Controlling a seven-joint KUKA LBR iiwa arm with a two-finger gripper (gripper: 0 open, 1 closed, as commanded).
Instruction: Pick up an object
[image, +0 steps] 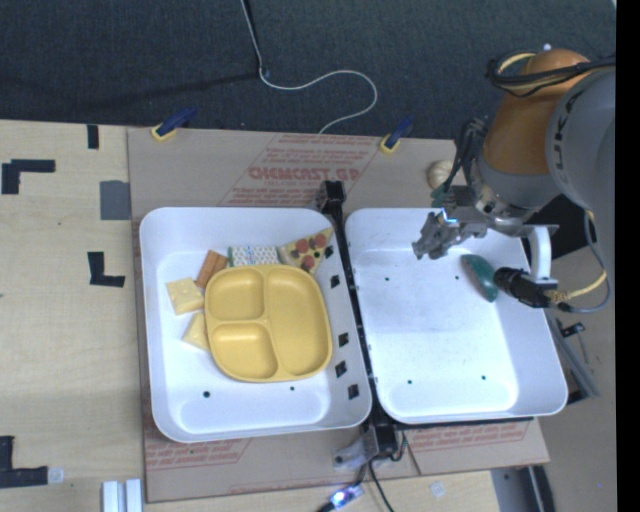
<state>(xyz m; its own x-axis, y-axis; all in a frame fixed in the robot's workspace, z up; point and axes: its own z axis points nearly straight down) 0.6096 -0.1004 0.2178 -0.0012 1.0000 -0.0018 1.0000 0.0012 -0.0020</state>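
One teal object (480, 275) lies diagonally, upper-left to lower-right; end effector (436, 243) grip state unclear.

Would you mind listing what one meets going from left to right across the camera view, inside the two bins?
Pale yellow block → yellow divided plate → gripper → teal object.

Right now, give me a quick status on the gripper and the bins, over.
Gripper above right white bin, holding nothing visible. Small teal object beside it. Yellow divided plastic plate in left white bin.
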